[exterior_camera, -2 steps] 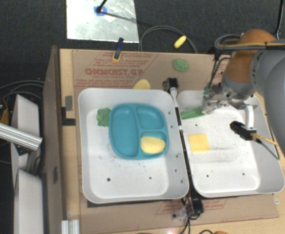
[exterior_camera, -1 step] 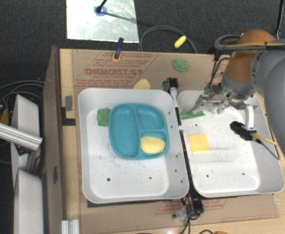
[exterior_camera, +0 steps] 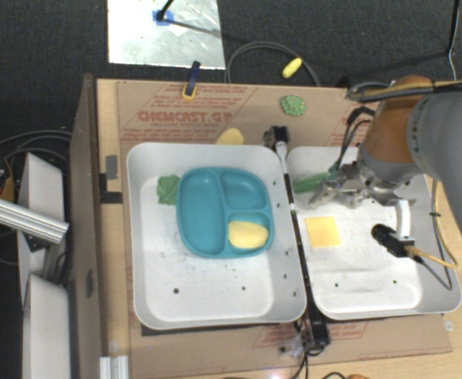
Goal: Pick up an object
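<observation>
The green strip [exterior_camera: 308,182] is lying at the back of the right bin [exterior_camera: 373,284], close to the wall that bin is sharing with its neighbour, and its right end is reaching in under my hand [exterior_camera: 339,192]. My hand is hanging low over that back corner, right at the strip, but I cannot tell how far open it is, or whether it is actually gripping the strip or only sitting against it. Just in front of the strip, a flat yellow square [exterior_camera: 322,231] is resting on the bin floor, apart from my hand. My arm [exterior_camera: 444,133] is coming in from the right, above the bin's far side. In the left bin [exterior_camera: 215,290], a teal divided plate [exterior_camera: 203,212] is sitting near the middle, with a rounded yellow lump [exterior_camera: 247,234] lying in its front right compartment and a green leafy piece [exterior_camera: 167,189] touching its left edge. Behind the bins, on the brown bench [exterior_camera: 183,117], a small yellow thing [exterior_camera: 231,137] is peeking over the left bin's back rim, and a round green bumpy thing [exterior_camera: 293,105] is lying further back.
</observation>
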Robot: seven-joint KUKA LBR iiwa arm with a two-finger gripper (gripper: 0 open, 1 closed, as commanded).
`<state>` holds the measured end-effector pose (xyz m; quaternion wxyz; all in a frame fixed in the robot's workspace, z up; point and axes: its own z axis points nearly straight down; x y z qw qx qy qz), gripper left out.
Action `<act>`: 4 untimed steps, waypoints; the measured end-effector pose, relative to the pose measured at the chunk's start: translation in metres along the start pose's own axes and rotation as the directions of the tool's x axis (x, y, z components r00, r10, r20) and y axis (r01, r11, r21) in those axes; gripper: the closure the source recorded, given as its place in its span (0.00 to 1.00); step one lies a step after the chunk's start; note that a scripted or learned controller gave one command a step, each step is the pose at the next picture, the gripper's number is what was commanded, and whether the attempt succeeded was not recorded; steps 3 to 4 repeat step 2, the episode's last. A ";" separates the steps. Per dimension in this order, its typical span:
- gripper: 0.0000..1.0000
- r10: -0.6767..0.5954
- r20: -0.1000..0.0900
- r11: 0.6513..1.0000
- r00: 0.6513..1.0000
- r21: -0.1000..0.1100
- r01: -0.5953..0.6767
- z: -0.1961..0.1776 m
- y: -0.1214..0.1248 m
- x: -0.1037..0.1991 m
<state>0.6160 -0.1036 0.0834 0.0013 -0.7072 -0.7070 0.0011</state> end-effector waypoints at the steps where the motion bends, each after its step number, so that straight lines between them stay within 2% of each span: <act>1: 0.00 0.001 0.000 1.000 1.000 -0.001 -0.001 0.000 -0.044 -0.010; 2: 0.00 -0.007 0.003 1.000 1.000 -0.010 0.007 -0.003 0.052 -0.035; 4: 0.00 -0.007 0.003 1.000 1.000 -0.010 0.007 -0.003 0.052 -0.035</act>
